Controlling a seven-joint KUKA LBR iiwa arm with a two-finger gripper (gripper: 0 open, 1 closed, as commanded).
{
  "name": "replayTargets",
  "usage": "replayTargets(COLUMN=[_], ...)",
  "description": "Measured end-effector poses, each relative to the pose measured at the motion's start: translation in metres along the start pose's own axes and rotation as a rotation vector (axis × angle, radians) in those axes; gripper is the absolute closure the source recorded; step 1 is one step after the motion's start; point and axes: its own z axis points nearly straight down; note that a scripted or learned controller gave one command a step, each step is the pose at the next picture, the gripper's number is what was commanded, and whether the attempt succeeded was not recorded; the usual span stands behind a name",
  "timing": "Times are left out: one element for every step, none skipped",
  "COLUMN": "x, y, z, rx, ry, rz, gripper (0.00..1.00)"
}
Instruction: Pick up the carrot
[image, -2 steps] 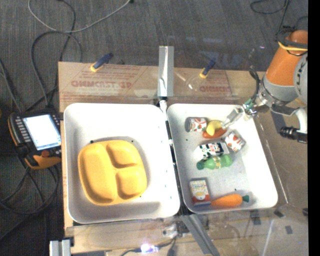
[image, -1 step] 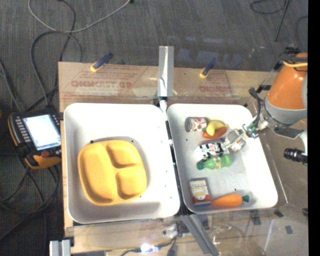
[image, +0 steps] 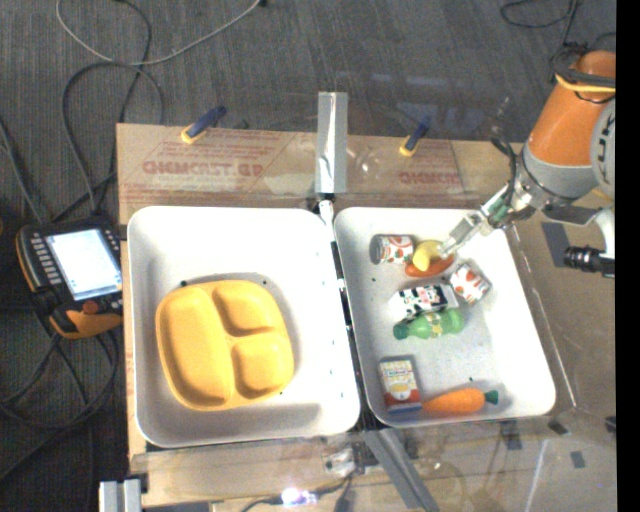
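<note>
The carrot (image: 455, 402), orange with a green stub at its right end, lies flat along the front edge of the right bin (image: 525, 340). My gripper (image: 456, 238) reaches in from the upper right and hangs at the back of that bin, just over a yellow and orange fruit (image: 428, 258). It is far from the carrot, with nearly the whole depth of the bin between them. The carrot lies free, with nothing touching it but a small box beside its left end.
The right bin also holds a red and white can (image: 392, 248), a second can (image: 470, 283), a black and white carton (image: 425, 296), a green toy (image: 430, 325) and a small box (image: 399, 382). A yellow divided tray (image: 228, 342) sits in the left bin.
</note>
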Motion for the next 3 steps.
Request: replayTargets(x=[-0.025,-0.026,0.006], y=[0.008,0.009,-0.042], z=[-0.001,-0.009,-0.016], rx=[0.003,0.004,0.003], ry=[-0.003,-0.004,-0.001], rz=[-0.196,-0.334,-0.564], gripper=[0.00,0.00,0.00])
